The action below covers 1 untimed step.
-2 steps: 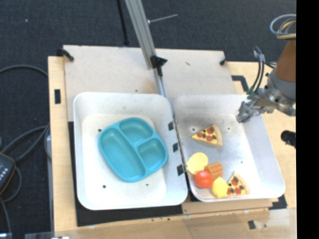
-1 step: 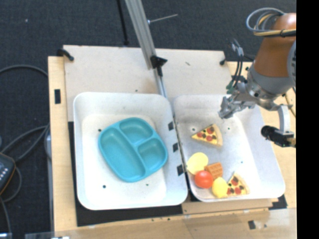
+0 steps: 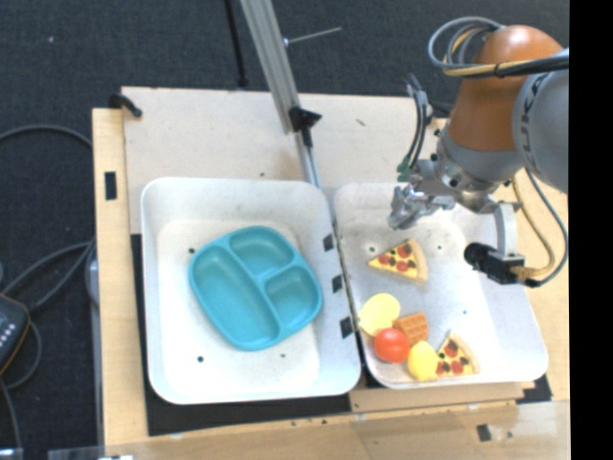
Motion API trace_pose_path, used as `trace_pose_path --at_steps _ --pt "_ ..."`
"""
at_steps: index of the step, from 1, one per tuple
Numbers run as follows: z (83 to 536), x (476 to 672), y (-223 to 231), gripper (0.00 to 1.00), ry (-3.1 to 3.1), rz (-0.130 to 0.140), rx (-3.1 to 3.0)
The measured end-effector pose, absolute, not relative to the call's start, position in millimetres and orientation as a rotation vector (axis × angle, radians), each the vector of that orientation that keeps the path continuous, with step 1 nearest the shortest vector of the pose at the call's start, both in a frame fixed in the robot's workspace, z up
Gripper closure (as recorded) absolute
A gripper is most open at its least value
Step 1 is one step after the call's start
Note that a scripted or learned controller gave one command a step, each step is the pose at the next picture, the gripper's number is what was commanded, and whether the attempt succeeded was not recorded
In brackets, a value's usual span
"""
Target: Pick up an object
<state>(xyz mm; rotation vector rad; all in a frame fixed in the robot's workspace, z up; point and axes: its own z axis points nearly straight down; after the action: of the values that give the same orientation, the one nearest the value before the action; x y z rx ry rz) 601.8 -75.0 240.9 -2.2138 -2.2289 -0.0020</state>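
From my feed I see the arm (image 3: 498, 94) reaching in from the right, with its gripper (image 3: 406, 205) hanging over the far part of the right bin (image 3: 508, 324). The gripper sits just beyond a pizza slice (image 3: 400, 260), and I see nothing caught in it; at this slant I cannot tell how it is set, so I leave that open. The slice lies flat on the bin floor, its point toward the left, a little apart from the gripper's tip. Nearer to me in the same bin is a small cluster: a yellow disc (image 3: 379, 310), a red tomato (image 3: 390, 344) touching it on the near side, an orange waffle-like piece (image 3: 414, 326) just right of the disc, a yellow lemon-like piece (image 3: 422, 360) beside the tomato, and a second pizza slice (image 3: 457, 356) touching that piece on its right. The left bin (image 3: 172, 353) holds a blue divided tray (image 3: 255, 286) with three compartments, lying roughly in the middle and turned at an angle. A grey metal bar (image 3: 273, 60) slants from the far side toward the gap between the bins.
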Motion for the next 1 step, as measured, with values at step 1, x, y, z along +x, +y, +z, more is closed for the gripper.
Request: trace_pose_path --at_steps 1 --pt "231.4 614.6 -19.4 1.0 -2.23 -0.002 -2.213"
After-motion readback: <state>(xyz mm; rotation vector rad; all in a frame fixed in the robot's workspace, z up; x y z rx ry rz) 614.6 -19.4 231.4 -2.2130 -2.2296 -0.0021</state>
